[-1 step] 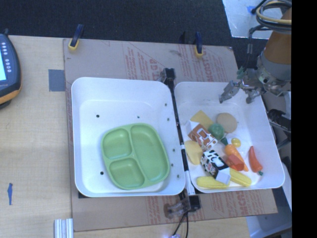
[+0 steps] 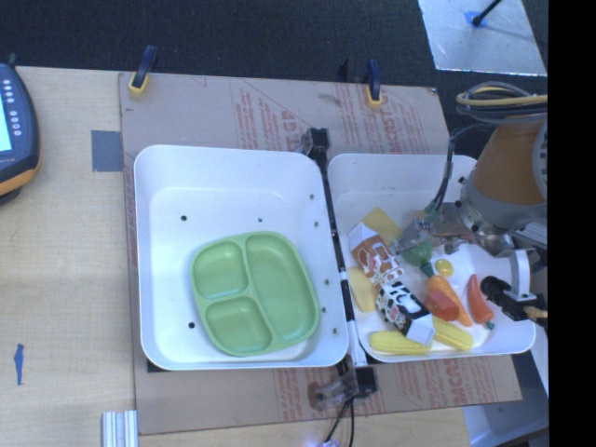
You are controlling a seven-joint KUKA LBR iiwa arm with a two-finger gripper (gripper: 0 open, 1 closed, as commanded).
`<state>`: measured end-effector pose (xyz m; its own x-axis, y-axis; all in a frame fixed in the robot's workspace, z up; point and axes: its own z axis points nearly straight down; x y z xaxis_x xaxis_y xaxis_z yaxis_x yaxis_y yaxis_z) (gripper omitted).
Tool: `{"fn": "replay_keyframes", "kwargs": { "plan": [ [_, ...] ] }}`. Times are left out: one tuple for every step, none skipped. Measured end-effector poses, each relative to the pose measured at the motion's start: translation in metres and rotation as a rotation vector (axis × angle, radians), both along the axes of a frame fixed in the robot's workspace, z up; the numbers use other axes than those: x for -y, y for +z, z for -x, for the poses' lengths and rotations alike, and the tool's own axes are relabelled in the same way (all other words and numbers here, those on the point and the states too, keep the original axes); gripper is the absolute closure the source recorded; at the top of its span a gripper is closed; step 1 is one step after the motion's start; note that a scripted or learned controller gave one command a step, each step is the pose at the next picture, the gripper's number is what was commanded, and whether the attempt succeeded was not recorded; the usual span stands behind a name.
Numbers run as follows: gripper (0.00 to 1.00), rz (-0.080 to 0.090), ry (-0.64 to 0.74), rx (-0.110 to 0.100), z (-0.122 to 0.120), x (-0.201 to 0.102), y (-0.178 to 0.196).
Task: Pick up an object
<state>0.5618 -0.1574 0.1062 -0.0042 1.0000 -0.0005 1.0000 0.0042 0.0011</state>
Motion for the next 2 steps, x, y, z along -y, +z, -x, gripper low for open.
{"fn": "replay_keyframes", "kwargs": {
  "plan": [
    [1.0, 0.001, 0.002, -0.001, 0.0, 0.001, 0.011],
    [1.0, -0.002, 0.006, -0.004, 0.027, -0.108, 0.088]
  ]
}}
